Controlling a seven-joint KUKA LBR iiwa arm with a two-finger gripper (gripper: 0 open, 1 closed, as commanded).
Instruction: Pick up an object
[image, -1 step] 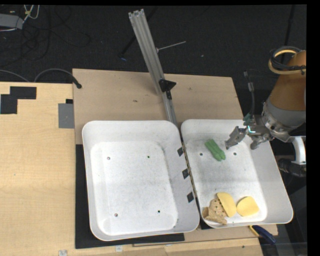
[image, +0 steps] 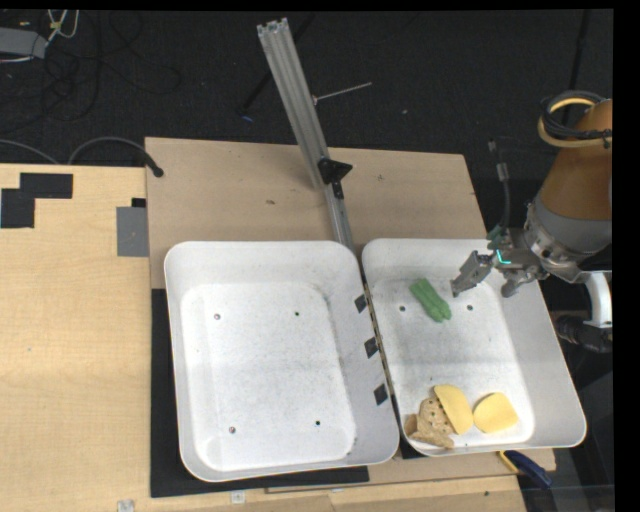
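So from the overhead camera view, the gripper (image: 487, 272) is hanging over the upper right part of the right bin (image: 560, 385), fingers spread apart with nothing between them. The closest thing to grab looks like the green object (image: 431, 299), a little elongated piece lying just to the left of the gripper and slightly toward the camera, not touching it. Its long axis runs diagonally, from upper left to lower right in the picture, so I'd guess the fingers would need to straddle it across that line. The arm (image: 575, 185) comes in from the right, orange band up top, wrist angled down and leftward. Down in the near corner of the same bin there's a yellow piece (image: 495, 412), another yellow piece (image: 454, 406) and a tan cracker-looking thing (image: 432, 423), well apart from the gripper. The left bin (image: 262, 355) sits alongside.
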